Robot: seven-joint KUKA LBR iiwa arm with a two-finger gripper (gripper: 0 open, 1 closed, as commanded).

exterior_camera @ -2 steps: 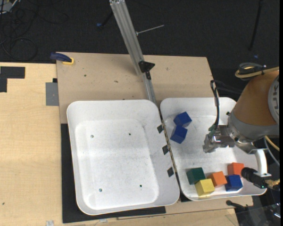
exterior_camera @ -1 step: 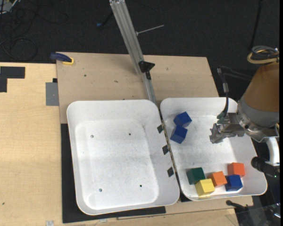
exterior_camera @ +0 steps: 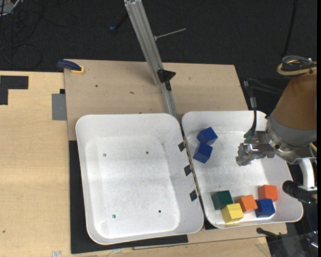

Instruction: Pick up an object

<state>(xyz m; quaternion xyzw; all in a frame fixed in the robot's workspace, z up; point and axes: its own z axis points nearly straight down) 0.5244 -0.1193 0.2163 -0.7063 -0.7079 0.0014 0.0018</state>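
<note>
Right bin [exterior_camera: 289, 210]: two blue blocks [exterior_camera: 204, 144] toward its left wall; green, yellow, orange, blue and red blocks [exterior_camera: 246, 202] along its near edge. Tool [exterior_camera: 250, 153] hovered mid-bin, finger state unclear.

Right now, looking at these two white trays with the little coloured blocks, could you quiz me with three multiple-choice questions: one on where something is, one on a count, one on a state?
1. Which shallow white bin holds the small coloured cubes?
A. left bin
B. right bin
C. both

2. How many blue cubes are in it?
A. one
B. two
C. three

3. The yellow cube is:
A. resting on the bin floor
B. lifted by the arm
C. stacked on a blue cube

Answers:
1 B, every cube lies in the right bin.
2 C, two blue cubes sit together near its left wall and one blue cube at the front.
3 A, it sits beside the green cube, apart from the gripper.
</note>
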